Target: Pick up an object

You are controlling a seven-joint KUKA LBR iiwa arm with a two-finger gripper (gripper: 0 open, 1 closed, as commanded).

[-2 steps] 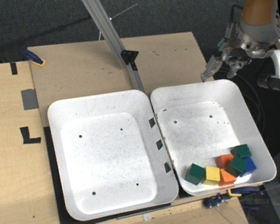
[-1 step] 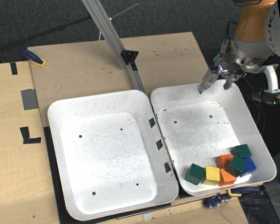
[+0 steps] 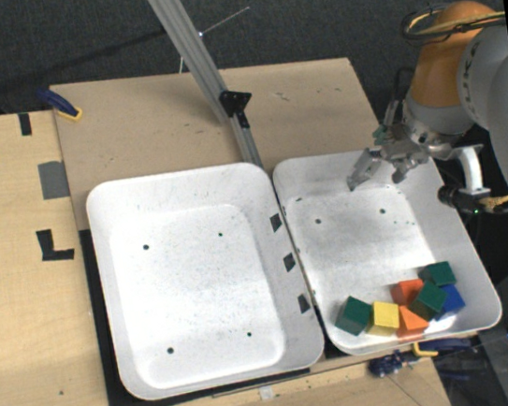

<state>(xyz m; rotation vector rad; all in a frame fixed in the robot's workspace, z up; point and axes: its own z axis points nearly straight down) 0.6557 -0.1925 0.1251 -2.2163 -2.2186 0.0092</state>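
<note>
Gripper (image 3: 378, 172) hung open and empty over the right bin's (image 3: 353, 230) far end. Blocks (image 3: 404, 305) lay clustered at its near corner: probably light, rigid, best pinched across 2 flat faces.

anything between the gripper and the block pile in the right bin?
Nothing visible. The gripper sits over the far end of the right bin, fingers apart, nothing between them. The blocks are clustered at the near end, with only bare bin floor between.
</note>
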